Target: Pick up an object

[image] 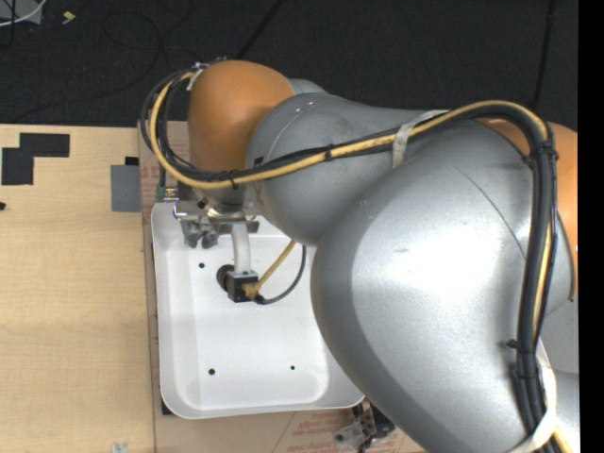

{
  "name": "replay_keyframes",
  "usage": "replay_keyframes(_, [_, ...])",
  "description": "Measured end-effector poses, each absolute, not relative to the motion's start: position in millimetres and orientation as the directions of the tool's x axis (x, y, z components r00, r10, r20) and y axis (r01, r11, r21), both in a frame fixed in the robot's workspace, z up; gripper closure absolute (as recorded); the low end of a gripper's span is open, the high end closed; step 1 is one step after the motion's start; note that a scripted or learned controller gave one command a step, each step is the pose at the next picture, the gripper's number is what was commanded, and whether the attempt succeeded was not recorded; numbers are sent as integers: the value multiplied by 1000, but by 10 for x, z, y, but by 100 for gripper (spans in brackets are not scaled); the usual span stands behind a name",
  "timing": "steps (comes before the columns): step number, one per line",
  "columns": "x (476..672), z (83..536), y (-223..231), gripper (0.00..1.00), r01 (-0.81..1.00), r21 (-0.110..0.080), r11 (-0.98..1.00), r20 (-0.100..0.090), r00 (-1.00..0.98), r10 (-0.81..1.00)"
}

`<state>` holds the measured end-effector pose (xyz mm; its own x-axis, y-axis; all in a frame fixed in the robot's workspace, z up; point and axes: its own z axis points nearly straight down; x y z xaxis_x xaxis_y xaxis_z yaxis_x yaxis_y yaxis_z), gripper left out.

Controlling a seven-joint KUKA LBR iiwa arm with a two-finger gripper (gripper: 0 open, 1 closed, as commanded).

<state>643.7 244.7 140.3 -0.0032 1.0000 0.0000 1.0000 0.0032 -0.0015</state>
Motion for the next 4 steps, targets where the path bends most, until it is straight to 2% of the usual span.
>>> replay_keyframes(2, [6429, 1588, 2433, 100, 1000, -9, 8, -4, -8, 1000])
replay_keyframes(3, [6463, 3261, 2427, 100, 1000, 15, 1, 5, -2, 1000])
replay_keyframes(4, [6427, 2653, 2444, 100, 1000, -7, 1, -3, -1, 1000])
